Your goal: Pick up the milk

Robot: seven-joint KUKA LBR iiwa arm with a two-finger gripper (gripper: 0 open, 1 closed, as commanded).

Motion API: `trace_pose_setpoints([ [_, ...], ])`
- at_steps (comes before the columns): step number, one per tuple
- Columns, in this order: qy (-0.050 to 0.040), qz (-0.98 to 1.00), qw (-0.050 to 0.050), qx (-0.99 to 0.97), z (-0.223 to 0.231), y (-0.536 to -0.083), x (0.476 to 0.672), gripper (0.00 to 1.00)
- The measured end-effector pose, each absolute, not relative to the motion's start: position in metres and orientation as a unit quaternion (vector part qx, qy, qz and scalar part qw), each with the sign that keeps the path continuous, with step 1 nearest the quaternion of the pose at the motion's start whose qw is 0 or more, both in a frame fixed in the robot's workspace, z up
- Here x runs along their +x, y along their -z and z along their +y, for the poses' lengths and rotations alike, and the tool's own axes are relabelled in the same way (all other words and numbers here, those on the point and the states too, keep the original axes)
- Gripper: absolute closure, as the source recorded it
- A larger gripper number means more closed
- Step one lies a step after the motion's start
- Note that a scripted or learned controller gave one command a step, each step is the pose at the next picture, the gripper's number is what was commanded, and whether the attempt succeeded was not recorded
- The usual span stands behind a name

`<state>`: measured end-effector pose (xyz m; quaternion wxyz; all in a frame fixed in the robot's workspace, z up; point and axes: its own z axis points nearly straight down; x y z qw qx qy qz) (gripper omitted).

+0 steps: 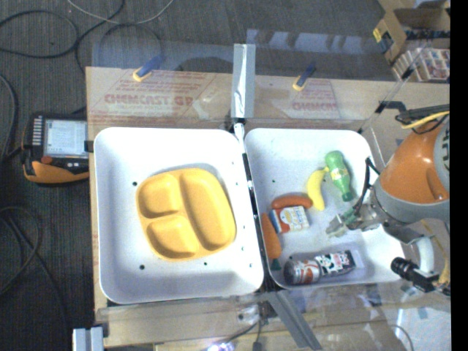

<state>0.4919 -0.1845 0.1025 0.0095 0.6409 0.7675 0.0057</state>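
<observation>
The milk (322, 265) is a bottle with a black-and-white cow pattern and a reddish cap end. It lies on its side along the front wall of the right bin (292, 148), cap pointing left. My gripper (342, 224) hangs over the right bin's floor, up and to the right of the milk and apart from it. It sits just below a green bottle (338, 172). Nothing shows in its grasp. The arm's orange band (417, 174) lies over the bin's right wall.
A yellow banana (316, 186), a small orange-and-white carton (292, 217), a sausage (291, 200) and a carrot (270, 241) lie left of the gripper. The left bin (117, 152) holds a yellow divided plate (186, 212). A pendant (58, 148) lies off the bench's left.
</observation>
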Motion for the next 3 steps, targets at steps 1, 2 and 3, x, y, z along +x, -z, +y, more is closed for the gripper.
trace_pose_setpoints([
  [1, -0.0057, 0.767, 0.009, 0.641, -0.184, -0.102, 0.492, 0.0],
  [2, -0.0002, 0.799, -0.001, 0.602, -0.134, -0.13, 0.484, 0.0],
  [3, 0.001, 0.811, 0.0, 0.585, -0.217, -0.121, 0.484, 0.0],
])
